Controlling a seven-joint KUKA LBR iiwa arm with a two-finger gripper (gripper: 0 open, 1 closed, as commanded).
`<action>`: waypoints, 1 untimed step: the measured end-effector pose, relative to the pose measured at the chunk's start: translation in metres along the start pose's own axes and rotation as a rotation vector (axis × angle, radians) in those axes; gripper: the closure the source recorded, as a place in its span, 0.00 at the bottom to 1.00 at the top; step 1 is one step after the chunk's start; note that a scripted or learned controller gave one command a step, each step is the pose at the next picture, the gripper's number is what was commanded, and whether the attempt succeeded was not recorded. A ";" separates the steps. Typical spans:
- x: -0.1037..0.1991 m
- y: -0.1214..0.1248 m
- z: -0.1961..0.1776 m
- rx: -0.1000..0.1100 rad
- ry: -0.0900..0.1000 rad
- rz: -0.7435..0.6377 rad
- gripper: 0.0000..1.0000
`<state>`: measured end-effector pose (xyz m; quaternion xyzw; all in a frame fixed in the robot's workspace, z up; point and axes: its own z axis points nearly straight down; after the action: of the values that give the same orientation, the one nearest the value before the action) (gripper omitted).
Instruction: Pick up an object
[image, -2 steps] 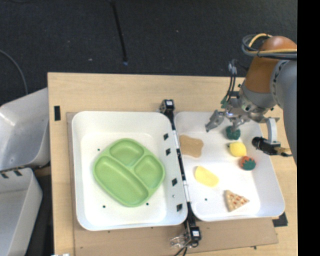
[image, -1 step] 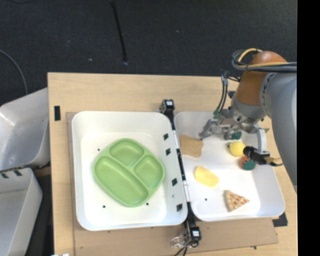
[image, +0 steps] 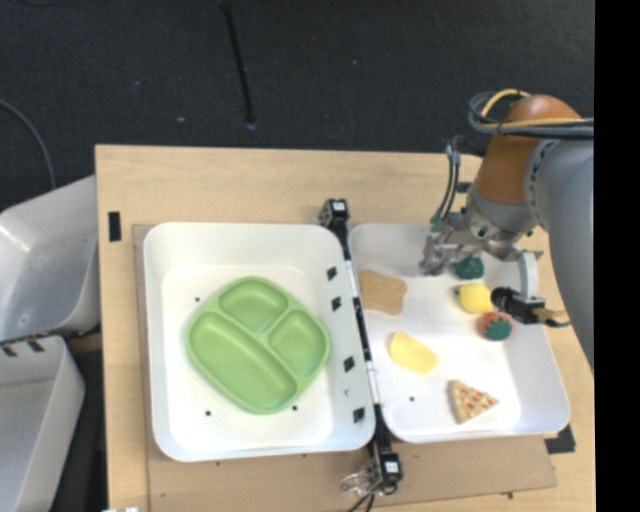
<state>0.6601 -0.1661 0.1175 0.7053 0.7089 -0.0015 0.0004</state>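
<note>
The right bin (image: 520, 400) holds a tan bread slice (image: 381, 292), a yellow piece (image: 412, 353), a pizza slice (image: 469, 400), a yellow lemon-like piece (image: 474, 297), a small red and orange piece (image: 494, 325) and a dark green piece (image: 468, 267). My gripper (image: 438, 256) hangs low over the bin's far side, just left of the green piece and right of the bread slice. Its fingers point down into the bin, and I see nothing held between them.
The left bin (image: 170, 420) holds a green divided plate (image: 258, 343). A black divider with clips (image: 352, 330) runs between the bins. The grey arm with its orange band (image: 520, 150) comes in from the upper right, above the right bin's far corner.
</note>
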 end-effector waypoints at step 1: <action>0.002 0.000 -0.042 -0.004 0.002 0.001 1.00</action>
<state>0.6601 -0.1642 0.1597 0.7058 0.7084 0.0006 0.0014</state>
